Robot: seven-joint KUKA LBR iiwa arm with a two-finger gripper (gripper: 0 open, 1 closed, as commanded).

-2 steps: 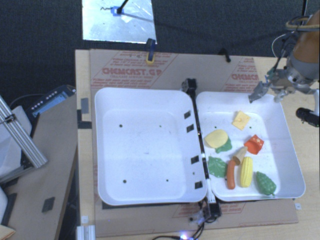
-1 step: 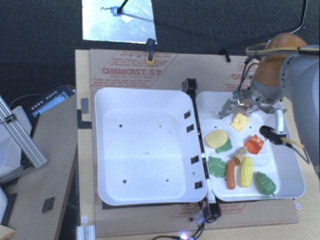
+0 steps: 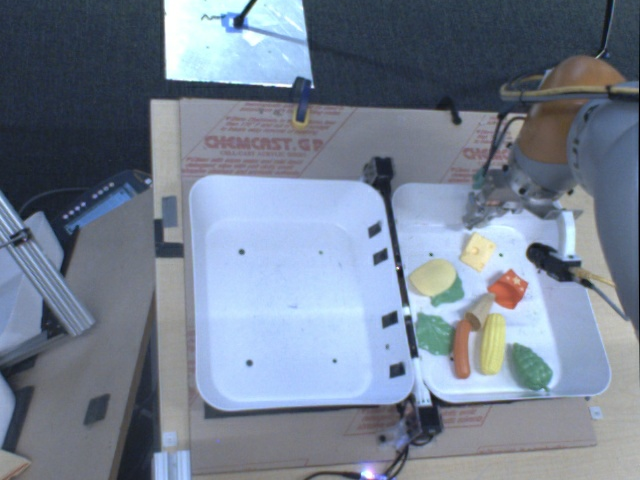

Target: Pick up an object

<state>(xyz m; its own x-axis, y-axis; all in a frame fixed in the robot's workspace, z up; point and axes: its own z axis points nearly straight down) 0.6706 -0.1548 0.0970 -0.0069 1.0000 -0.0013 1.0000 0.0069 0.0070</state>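
Gripper point(image 3: 488, 206) hangs low over the far end of the right bin point(image 3: 585, 340), close to that bin's rim, and whether it is open or closed I cannot tell from this angle.

Several things could spoil a pick from here. The left bin point(image 3: 205, 268), well to the gripper's left, offers nothing to take, so a drift that way would likely waste the try. Nearer, the toys lie crowded. The yellow disc point(image 3: 430, 274) rests on a green leaf point(image 3: 452, 292), and the orange sausage point(image 3: 461, 352), the brown cone point(image 3: 481, 309) and the corn cob point(image 3: 492, 343) touch or nearly touch. A descent there would probably nudge one piece against another or close on two at once. The cob and the sausage are rounded and may roll out of a pinch. So close to the rim, a straight drop could also catch the bin wall.

The cheese wedge point(image 3: 478, 251) is the nearest candidate. It lies just below the gripper on the near side, apart from it and not held. The red block point(image 3: 508, 288) sits a little farther toward the near side and slightly right. The green lump point(image 3: 531, 367) lies farthest, near the front rim.
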